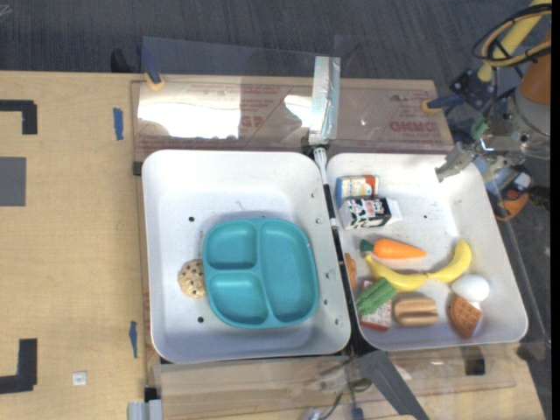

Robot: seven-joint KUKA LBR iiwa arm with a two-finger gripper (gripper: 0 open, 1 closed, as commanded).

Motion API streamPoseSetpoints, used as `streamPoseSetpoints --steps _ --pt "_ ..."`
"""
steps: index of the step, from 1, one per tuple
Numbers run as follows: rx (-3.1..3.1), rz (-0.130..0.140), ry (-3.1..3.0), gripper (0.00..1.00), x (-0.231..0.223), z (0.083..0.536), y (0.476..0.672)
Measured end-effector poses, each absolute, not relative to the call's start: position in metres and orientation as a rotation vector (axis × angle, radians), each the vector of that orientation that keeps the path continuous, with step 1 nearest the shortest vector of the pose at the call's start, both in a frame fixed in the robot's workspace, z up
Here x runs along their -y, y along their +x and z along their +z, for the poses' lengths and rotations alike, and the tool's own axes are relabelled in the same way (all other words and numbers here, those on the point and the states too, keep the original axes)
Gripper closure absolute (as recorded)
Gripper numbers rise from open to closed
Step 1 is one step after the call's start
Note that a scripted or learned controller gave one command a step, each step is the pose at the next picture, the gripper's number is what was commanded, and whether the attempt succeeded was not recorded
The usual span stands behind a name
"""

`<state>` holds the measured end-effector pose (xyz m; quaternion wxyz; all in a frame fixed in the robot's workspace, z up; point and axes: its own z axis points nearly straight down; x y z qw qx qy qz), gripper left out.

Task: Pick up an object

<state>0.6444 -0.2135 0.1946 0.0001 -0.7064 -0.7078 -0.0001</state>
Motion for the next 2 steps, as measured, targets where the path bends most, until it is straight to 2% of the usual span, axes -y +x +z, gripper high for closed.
streamPoseSetpoints --steps 1,2 --pt "2.374 -0.006 -2.063 0.0 0.149 0.228 0.647" --pt "2.359 0.007 -2.062 0.0 0.093 0.135 0.568"
